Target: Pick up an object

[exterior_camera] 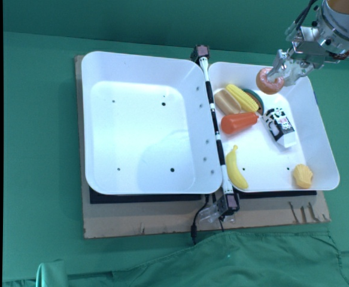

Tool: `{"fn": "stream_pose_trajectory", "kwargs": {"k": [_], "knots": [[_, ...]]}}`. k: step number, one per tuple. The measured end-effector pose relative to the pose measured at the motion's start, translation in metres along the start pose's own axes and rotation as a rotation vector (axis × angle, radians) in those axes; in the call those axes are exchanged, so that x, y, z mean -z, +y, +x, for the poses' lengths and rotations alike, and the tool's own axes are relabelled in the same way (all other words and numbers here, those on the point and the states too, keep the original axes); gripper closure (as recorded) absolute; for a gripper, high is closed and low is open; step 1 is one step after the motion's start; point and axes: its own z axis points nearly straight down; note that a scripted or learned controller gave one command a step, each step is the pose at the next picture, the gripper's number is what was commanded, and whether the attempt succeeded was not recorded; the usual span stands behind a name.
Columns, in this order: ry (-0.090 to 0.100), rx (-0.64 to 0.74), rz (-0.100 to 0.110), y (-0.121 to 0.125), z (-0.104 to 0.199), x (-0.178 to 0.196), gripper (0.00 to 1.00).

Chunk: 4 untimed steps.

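Where the grey arm with its orange band reaches in from the right, the two-finger gripper [280,72] is seen at the far corner of the right-hand shallow white bin [324,154], which serves as the landmark for every item listed here.

Item 1: a round pink-and-orange doughnut-like toy [269,81], at the bin's far edge, directly at the fingertips. It appears pinched between them on its right side and may be raised a little off the floor (lift cannot be confirmed from this slant). The fingers are judged to be clenched on it, a grasp at the rim probably being chosen because the piece is too wide to span.

Item 2: a yellow corn cob [242,97], lying on a tan bread roll [225,101] in the bin's far-left part, just beside item 1.

Item 3: an orange carrot-like piece [238,122], near the bin's left wall.

Item 4: a white carton with black print [279,126], at the bin's middle, lying flat.

Item 5: a yellow banana [236,169], along the near-left wall.

Item 6: a small yellow lumpy toy [303,176], in the near-right corner.

The left-hand white bin [99,70] adjoins the landmark bin along a shared black hinge bar [213,115].
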Motion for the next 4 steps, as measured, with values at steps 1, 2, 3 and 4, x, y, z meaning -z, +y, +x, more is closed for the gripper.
{"fn": "stream_pose_trajectory", "kwargs": {"k": [1,2,3,4], "knots": [[-0.002,-0.007,0.006,-0.044,-0.042,-0.025,1.00],[-0.001,0.006,-0.002,-0.003,0.024,-0.022,1.00],[0.001,0.008,-0.001,0.058,0.107,-0.032,1.00],[-0.002,-0.005,0.008,0.020,0.077,-0.071,1.00]]}}
